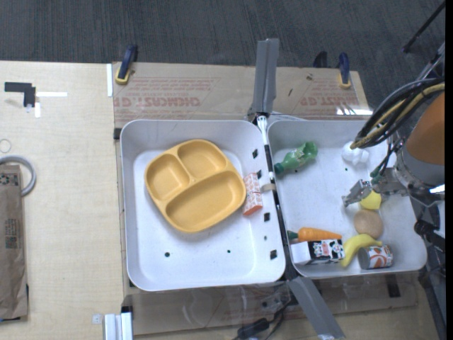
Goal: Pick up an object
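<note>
Gripper (362,192) sits low in the right bin (322,183), fingers around a small yellow object (371,201); from my feed I read it as clamped. Crowded below: potato (368,224), banana (357,247), can (376,257), milk carton (318,251), carrot (318,234) lying left-right. Green toy (296,158) sits apart, upper left. Yellow object too blobby to call an axis.

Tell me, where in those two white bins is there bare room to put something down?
Left bin: bare floor along the near edge, below the yellow divided plastic plate. Right bin: a bare patch in the middle, between the green toy vegetable and the orange carrot. Crowded: the near right corner, with the banana, the small milk carton and the hand.
</note>
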Robot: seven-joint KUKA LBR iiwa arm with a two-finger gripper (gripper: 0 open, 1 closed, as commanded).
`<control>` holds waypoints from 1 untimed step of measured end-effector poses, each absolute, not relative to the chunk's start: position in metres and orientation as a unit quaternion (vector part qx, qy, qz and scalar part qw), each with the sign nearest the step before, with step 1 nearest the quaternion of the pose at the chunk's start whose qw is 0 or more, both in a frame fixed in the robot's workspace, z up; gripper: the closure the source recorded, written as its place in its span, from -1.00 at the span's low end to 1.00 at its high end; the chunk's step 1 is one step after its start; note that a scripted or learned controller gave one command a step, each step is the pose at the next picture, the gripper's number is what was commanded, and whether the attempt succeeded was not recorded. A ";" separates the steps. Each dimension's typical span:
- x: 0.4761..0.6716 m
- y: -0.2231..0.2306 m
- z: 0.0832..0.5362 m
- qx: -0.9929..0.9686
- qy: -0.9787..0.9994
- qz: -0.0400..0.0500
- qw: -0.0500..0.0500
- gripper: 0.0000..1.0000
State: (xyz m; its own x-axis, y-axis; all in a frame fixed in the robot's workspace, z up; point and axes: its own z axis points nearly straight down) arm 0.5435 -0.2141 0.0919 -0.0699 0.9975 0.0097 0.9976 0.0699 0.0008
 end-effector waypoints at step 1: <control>0.543 -0.218 0.101 -0.683 -0.730 -0.001 0.000 1.00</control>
State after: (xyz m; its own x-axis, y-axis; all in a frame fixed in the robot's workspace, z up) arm 0.5429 -0.2183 0.1015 -0.0658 0.9978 0.0012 0.9978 0.0658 0.0013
